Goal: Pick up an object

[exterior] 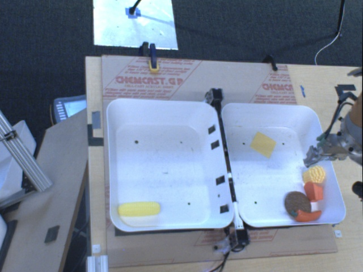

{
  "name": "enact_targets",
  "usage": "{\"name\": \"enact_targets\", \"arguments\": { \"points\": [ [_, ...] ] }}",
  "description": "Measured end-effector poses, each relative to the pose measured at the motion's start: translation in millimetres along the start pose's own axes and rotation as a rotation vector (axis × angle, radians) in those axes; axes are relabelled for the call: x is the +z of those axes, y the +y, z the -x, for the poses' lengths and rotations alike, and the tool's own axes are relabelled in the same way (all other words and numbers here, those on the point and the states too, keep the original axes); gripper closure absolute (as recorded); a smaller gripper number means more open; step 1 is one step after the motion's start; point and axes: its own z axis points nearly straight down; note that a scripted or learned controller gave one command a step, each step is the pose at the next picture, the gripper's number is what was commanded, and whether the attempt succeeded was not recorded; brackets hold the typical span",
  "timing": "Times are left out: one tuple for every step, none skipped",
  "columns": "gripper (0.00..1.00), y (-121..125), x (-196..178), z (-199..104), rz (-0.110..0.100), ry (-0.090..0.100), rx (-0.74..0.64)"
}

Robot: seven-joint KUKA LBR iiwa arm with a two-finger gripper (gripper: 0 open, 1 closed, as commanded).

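Right now the end effector (313, 155) sits over the right bin's (272, 113) right wall, just above the corn piece (315, 174); can't tell whether it's open or gripping anything. Corn lies w/ an orange block (314, 191), brown disc (296, 203) and carrot-like piece (308, 215) in that bin's front-right corner. Yellow square (263, 144) is toward the back-middle. Left bin (159, 109) has a yellow banana-like item (139, 209) in its front-left corner. Both bins sit on the bench (93, 95).
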Motion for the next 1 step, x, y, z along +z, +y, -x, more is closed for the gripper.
{"name": "enact_targets", "arguments": {
  "points": [
    [1.00,-0.4,-44.0,1.2,0.019,-0.007,-0.003]
  ]
}}
